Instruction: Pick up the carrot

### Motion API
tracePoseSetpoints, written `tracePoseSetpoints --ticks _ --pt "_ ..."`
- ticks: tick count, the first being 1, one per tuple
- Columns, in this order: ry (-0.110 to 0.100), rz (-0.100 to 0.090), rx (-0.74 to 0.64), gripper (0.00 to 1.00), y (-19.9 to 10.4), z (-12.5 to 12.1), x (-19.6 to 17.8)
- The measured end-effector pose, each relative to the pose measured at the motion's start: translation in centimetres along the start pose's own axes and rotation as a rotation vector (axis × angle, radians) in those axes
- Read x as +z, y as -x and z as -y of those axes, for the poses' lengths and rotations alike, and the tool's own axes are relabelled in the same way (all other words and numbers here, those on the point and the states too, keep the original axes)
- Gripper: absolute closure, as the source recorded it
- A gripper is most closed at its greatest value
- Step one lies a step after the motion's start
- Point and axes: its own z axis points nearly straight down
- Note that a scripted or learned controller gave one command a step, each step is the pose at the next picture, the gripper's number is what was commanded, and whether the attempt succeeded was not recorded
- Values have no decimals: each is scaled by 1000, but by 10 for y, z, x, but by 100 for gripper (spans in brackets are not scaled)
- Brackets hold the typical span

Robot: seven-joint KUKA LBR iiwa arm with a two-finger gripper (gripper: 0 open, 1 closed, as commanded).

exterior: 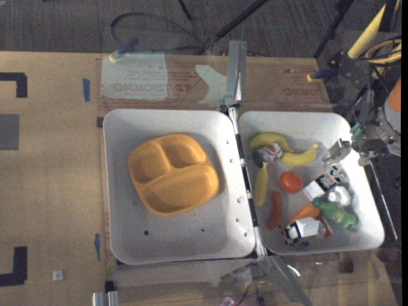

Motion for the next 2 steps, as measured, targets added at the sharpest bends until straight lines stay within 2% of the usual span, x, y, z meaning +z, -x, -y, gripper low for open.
tracePoseSetpoints --ticks 1,2 --pt "0 0 -227 0 -23 -36 112" --pt "1 0 -204 0 -53 -12 94"
